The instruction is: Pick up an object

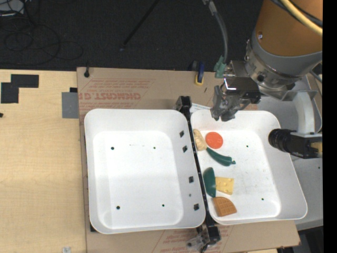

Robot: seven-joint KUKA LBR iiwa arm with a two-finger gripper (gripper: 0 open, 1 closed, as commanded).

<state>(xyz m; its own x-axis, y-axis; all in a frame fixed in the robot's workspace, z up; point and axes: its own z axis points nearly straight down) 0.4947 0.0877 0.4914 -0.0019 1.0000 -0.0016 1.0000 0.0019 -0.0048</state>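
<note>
A pale wooden counter (37, 157) carries a sheet of brown cardboard (137, 88), and on that sit two shallow white bins side by side, with dark floor and loose cables behind.

The jaws (225, 114) hang over the far edge of the right bin (284, 194), just beyond the toys and with nothing between them; whether they stand wide or narrow I cannot tell from this slant. The step in hand looks like the approach, before any descent. To do it well, the arm would do best to choose one toy with free space on two sides. The red disc (214, 139) lies nearest the jaws, but a tan piece (198, 139) sits just beside it against the bin wall, and a green pod (221, 157) touches or nearly touches its lower edge. The fingers should straddle the disc across its open sides and come down straight.

The left bin (137, 167) shows only its bare white floor. The right bin holds all the toys, bunched along its left side: further down lie a dark green piece (209, 181), a yellow cheese wedge (225, 185) and an orange-brown slice (224, 207).
</note>
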